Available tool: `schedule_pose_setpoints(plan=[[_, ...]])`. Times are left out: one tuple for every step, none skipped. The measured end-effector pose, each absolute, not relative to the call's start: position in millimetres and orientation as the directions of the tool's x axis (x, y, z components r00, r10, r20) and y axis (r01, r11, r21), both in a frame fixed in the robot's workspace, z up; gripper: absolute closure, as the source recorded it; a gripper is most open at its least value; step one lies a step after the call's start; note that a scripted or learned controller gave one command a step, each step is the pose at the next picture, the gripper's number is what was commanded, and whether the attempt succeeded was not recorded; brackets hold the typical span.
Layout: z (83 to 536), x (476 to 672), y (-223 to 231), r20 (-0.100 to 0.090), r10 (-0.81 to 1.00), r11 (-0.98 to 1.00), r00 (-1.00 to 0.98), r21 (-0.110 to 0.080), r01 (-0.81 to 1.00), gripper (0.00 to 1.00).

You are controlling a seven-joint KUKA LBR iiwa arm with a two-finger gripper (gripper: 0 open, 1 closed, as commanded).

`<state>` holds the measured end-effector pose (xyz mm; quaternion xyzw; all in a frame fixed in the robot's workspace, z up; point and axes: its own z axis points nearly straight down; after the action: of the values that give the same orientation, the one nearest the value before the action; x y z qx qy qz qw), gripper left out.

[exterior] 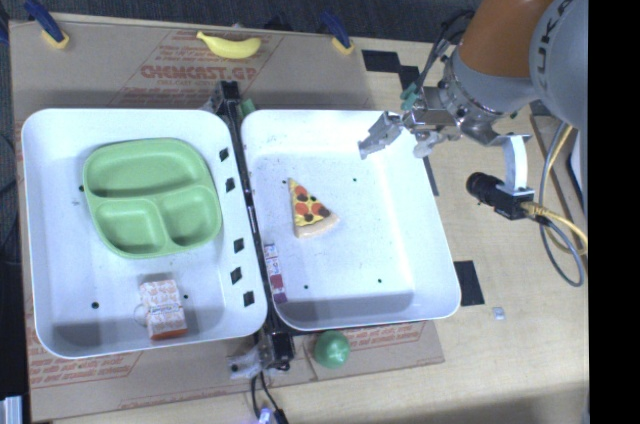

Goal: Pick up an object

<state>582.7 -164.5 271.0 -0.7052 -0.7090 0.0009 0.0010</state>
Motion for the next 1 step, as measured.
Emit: schedule_pose_setpoints(plan=[[137.7,534.6,-211.5,0.000,1.000,0.005,-0.005,-0.007,1.000,0.00]])
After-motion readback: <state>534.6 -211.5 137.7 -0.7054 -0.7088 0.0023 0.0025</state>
